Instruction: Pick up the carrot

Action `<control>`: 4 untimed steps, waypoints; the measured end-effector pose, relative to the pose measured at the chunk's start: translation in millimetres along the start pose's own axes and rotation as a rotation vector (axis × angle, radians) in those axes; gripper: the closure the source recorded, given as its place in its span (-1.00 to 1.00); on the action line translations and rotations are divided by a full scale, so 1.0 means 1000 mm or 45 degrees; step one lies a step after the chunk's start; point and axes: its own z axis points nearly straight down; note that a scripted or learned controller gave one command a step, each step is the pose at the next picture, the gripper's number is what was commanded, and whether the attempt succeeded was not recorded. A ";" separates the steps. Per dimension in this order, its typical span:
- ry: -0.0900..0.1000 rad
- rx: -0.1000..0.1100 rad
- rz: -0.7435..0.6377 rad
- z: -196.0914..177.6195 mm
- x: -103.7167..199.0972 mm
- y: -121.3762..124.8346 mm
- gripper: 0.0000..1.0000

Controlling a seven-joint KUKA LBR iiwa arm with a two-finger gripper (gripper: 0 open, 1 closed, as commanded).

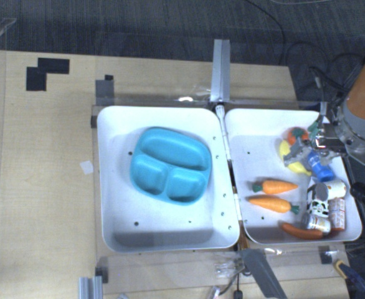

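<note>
Here the gripper [304, 147] hangs over the right bin's [257, 126] far side; whether it is spread or pressed together I cannot tell. Two carrots lie below-left of it, the upper carrot [276, 186] nearer, the lower carrot [271, 203] just beyond, both long axes running left-right.

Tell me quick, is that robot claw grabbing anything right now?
Gripper: cannot be told; it sits low among the small toys at the far side of the right white bin, apart from the two orange carrots.
</note>
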 end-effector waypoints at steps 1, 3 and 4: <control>-0.002 -0.014 -0.248 0.177 0.013 -0.025 -1.00; 0.000 -0.005 -0.366 0.047 0.061 -0.016 1.00; 0.000 -0.004 -0.273 0.042 0.061 -0.004 1.00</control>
